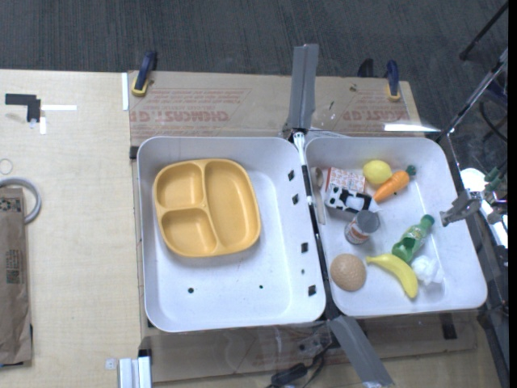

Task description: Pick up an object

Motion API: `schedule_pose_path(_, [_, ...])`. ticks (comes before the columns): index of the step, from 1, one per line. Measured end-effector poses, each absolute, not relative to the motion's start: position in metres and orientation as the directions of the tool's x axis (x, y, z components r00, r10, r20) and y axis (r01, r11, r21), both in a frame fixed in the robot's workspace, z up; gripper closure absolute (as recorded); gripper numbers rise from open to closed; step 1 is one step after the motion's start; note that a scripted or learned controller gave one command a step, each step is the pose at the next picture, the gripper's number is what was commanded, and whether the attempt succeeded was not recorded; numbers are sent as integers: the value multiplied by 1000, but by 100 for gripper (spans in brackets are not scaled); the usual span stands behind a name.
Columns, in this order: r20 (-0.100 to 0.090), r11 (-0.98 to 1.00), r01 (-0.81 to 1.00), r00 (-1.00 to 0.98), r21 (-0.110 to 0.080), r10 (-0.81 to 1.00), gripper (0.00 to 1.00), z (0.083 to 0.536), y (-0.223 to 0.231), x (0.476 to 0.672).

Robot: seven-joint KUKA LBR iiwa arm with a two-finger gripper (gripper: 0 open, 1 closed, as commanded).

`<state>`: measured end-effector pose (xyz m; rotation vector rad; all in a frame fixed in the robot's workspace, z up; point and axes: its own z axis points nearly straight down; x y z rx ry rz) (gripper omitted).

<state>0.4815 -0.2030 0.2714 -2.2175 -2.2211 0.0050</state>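
At the right bin's (452, 176) right rim sits what looks like the gripper (459, 210); whether it is released or clenched, I cannot tell. Inside: bottle (413, 240), banana (397, 272), carrot (392, 186).

- We see a yellow divided plate (207, 207) in the left bin (161, 297).
- The right bin (460, 289) holds a banana (397, 272), carrot (392, 186), lemon (376, 171), green bottle (412, 239) and can (362, 227).

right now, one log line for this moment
gripper: right bin's right rim, holds nothing | right bin: lemon, carrot, banana, green bottle | left bin: yellow divided plate
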Motion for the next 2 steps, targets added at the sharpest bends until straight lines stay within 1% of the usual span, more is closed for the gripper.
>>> schedule_pose_path(1, [-1, 3, 1000, -3, -6, 1000, 100, 279, -203, 482])
schedule_pose_path(2, [-2, 355, 935, -355, -1, 935, 100, 393, -222, 516])
